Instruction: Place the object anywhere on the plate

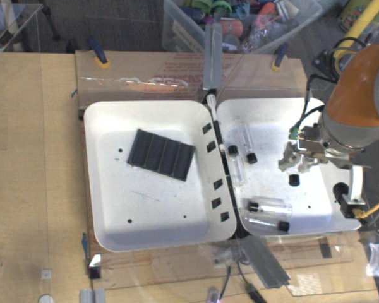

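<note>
Grey arm (357,122), orange band, black cables, metal end effector (297,160)

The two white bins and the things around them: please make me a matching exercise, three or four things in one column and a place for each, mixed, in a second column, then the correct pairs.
Things:
1. dark ribbed plate
2. clear tubes with black caps
3. hand
4. box of colourful toys

Places:
A. behind the bins, at the top of the view
B. lying flat in the left bin
C. over the right bin, on its right side
D. lying in the right bin

Pairs: 1-B, 2-D, 3-C, 4-A
</note>
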Tool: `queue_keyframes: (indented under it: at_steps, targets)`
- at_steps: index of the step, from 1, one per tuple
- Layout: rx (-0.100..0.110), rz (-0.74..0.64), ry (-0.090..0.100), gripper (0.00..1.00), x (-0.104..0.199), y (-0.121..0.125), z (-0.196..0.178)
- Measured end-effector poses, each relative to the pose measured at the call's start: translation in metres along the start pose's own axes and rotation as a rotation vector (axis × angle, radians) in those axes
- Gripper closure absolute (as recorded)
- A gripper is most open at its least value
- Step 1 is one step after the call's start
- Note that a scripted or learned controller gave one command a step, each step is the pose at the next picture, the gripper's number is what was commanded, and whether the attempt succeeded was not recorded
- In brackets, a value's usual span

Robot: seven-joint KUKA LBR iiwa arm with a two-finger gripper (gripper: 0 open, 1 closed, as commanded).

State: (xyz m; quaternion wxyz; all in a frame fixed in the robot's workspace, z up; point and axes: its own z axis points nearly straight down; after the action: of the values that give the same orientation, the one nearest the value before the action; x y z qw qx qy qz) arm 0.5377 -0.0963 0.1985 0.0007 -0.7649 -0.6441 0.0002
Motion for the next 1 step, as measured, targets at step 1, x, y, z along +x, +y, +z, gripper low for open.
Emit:
queue_keyframes:
  at_steps: [1]
  targets:
    - [0.000, 0.194, -0.001, 1.00, -0.0182, 0.0120, -0.0702]
